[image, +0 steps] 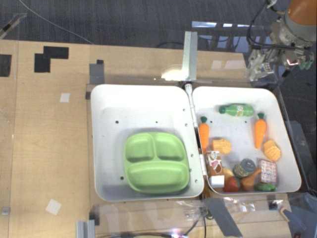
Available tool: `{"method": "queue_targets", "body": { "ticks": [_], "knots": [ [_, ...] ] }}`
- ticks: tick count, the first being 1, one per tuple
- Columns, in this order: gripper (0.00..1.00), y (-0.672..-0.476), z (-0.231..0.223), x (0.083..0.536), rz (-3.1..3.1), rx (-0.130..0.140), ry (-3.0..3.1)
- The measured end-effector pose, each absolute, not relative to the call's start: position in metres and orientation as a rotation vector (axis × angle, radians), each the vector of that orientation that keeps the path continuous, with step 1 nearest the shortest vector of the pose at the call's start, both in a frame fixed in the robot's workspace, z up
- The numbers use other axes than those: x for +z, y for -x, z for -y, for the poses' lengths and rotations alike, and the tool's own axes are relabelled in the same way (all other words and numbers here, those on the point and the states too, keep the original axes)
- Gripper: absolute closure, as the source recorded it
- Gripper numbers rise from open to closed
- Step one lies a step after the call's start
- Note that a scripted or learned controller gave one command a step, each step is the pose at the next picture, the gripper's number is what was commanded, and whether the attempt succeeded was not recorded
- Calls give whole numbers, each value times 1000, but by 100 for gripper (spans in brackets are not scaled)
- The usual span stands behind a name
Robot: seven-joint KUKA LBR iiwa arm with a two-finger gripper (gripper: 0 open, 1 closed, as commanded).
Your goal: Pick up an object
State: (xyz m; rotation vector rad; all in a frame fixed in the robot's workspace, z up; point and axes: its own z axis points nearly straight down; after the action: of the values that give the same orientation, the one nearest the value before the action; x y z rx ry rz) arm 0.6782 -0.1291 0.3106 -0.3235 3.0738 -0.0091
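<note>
Presently the gripper [261,66] hangs above the desk [39,133] just beyond the far rim of the right bin [282,113], carrying nothing between its parts; whether it is spread or closed cannot be told at this angle. All candidate objects lie in the right bin. A green bottle [237,110] lies on its side near the far wall, well apart from the rest; two toy carrots, one by the dividing wall [203,135] and one toward the right [260,132], lie lengthwise. A crowded cluster of small food items [242,172] fills the near end, pieces touching one another. The left bin [104,133] holds a green divided tray [157,161]. In my judgement these are light, rigid plastic toys, smooth and apt to slip or roll. The bottle looks the soundest choice: isolated, with room on both sides, best taken across its middle. The right-hand carrot is second, gripped across its thicker upper part.
</note>
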Motion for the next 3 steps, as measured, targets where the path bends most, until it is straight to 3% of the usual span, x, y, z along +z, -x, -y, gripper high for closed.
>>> {"method": "queue_targets", "body": {
  "ticks": [3],
  "knots": [
    [100, -671, 152, 311, -3092, -5, 478]
  ]
}}
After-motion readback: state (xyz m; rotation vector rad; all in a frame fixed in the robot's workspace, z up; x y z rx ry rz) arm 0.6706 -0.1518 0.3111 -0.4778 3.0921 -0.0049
